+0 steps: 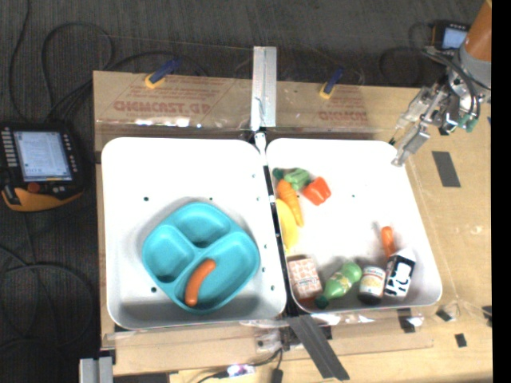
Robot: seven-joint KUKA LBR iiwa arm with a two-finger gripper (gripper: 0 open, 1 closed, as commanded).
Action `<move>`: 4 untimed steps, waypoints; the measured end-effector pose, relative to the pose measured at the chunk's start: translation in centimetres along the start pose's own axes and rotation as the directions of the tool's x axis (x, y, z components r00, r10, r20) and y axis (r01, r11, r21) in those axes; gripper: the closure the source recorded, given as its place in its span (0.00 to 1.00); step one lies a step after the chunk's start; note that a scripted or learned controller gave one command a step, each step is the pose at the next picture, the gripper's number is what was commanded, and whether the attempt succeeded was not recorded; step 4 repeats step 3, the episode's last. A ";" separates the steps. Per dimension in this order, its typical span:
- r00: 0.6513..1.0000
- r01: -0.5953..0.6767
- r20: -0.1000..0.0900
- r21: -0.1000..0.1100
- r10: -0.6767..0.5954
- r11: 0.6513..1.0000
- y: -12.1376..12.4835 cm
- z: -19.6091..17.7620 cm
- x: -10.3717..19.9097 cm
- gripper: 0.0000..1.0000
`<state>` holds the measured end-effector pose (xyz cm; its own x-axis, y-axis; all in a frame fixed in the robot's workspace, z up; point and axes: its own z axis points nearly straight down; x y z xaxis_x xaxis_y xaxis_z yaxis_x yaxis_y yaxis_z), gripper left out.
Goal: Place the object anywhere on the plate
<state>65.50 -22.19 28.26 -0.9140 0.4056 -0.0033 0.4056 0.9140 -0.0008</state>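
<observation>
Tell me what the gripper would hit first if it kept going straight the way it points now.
The gripper points down and toward the view's left, at the far right corner of the right bin. It would likely meet that rim or bare floor first; depth is unclear. The orange pepper lies farther along.

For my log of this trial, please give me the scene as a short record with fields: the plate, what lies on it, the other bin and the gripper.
plate: blue, divided into compartments, in the left bin
on plate: one orange sausage, in the near-right compartment
right bin: holds toy food along its left and near sides, among them a carrot and a small can
gripper: above the right bin's far right corner, nothing seen between its fingers
</observation>
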 end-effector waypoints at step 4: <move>0.979 0.206 0.001 -0.004 -0.206 0.979 0.3 8.7 -0.4 0.00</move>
